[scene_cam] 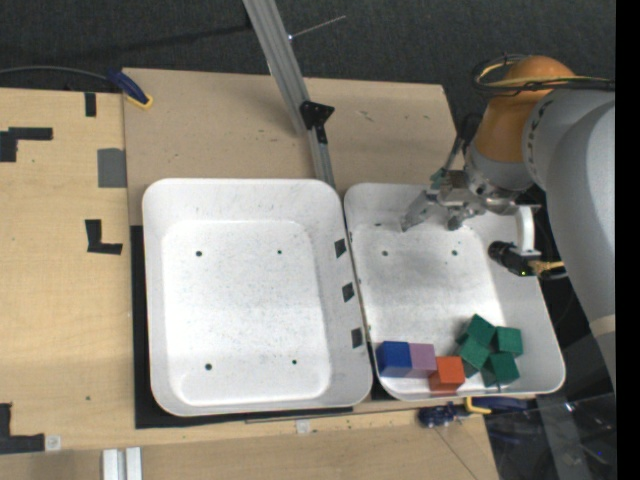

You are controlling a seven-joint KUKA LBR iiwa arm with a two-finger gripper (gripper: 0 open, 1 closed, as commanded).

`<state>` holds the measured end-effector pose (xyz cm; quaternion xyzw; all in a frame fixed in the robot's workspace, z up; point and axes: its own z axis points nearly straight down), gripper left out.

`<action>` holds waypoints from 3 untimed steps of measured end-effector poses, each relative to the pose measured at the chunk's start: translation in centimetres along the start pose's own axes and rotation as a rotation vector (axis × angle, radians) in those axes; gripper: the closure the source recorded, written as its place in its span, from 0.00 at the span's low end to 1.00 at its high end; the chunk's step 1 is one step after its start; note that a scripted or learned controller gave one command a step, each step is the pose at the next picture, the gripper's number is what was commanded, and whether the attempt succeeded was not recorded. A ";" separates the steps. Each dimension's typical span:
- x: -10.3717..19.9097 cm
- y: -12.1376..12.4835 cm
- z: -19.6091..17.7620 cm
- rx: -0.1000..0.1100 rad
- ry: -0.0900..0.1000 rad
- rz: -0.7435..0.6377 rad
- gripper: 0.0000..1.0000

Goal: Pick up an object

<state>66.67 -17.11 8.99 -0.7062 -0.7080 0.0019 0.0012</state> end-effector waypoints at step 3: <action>-0.1 1.2 -13.7 -0.011 -0.001 0.000 1.00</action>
